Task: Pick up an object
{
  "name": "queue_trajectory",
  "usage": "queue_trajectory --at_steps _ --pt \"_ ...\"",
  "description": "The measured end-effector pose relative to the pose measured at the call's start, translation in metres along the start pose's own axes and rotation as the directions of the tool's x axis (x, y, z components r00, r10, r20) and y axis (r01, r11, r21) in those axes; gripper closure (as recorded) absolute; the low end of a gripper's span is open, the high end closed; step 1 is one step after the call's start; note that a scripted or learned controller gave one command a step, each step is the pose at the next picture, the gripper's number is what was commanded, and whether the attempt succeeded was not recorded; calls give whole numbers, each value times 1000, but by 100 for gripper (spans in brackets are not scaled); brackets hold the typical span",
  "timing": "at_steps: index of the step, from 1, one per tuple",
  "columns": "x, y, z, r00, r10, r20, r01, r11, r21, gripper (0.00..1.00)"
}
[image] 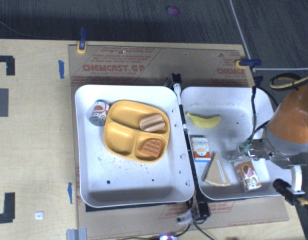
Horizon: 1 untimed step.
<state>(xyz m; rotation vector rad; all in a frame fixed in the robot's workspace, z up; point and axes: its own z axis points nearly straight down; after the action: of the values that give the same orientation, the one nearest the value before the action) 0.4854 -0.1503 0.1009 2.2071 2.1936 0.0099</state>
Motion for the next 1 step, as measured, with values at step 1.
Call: queue_trajectory --at_steps 1 --pt "62 23 -85 1000 -8 -17 8 1000 24 100"
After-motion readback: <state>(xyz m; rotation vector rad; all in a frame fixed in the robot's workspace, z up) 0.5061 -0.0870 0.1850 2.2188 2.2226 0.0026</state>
